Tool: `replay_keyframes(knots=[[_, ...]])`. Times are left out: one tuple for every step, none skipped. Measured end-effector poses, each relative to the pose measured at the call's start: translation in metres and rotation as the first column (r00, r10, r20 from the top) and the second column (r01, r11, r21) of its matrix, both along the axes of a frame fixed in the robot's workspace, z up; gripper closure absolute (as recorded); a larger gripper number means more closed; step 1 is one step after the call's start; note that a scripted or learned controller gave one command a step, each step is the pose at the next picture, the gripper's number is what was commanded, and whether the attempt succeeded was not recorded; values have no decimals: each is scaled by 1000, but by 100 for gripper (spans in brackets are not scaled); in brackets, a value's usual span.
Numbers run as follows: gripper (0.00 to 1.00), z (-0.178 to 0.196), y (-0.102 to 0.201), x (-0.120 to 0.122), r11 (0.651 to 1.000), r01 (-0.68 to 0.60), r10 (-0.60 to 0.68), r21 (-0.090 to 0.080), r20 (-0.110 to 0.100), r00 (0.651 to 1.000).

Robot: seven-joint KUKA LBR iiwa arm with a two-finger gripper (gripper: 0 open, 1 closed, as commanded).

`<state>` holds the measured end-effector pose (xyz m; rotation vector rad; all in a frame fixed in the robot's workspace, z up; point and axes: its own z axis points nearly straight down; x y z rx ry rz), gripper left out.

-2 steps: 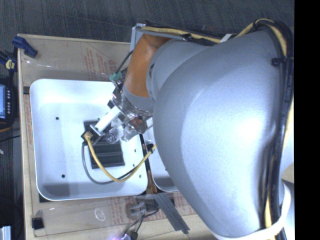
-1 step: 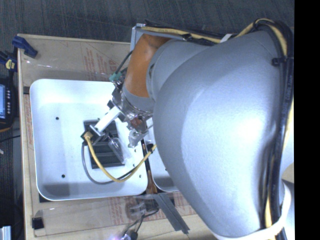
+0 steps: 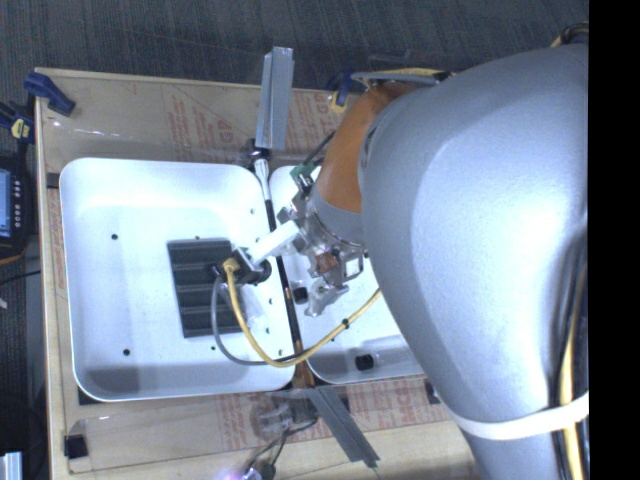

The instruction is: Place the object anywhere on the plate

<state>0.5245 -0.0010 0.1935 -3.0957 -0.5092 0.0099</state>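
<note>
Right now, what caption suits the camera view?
Arm reaches over the right bin; a dark ribbed plate lies in the left bin.

The shallow left plastic bin (image 3: 100, 268) is plain white, with a few small black dots on its floor. The ribbed rectangular slab (image 3: 195, 288) in it is black, striped with parallel darker grooves. The shallow right bin (image 3: 338, 370) is white too, and the small piece (image 3: 365, 361) in it is black. The large robot arm (image 3: 480, 248) is smooth pale grey with an orange band (image 3: 345, 166). The wooden bench (image 3: 150, 108) is pale tan with faded reddish printed lettering and lines. A clamp (image 3: 47, 90) at its corner is blue. The carpeted floor (image 3: 150, 18) is dark grey, finely flecked.
</note>
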Motion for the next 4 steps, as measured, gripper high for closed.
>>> replay_keyframes(knots=[[0,-26,113,11,1000,15,-15,-3,2,1000],[100,-17,111,11,1000,10,-10,-7,1,1000],[100,-3,65,55,958,-286,286,1,2,958],[100,-3,3,0,909,-417,417,3,2,909]])
